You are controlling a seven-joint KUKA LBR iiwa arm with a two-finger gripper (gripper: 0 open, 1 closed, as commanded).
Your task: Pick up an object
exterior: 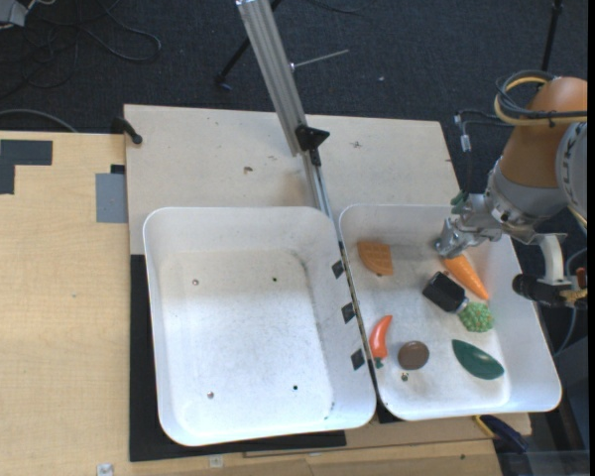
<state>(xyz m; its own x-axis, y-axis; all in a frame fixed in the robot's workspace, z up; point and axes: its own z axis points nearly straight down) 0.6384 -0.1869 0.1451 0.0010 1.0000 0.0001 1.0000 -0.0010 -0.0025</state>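
Carrot (468,275), orange, lies in the right bin (535,385) slanting down toward the right, its upper end just under the gripper (456,238), whose opening I cannot tell.

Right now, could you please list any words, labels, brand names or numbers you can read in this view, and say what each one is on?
None: no readable text in this view.
The right bin, the left bin, the toy carrot and the black block carry no visible lettering.
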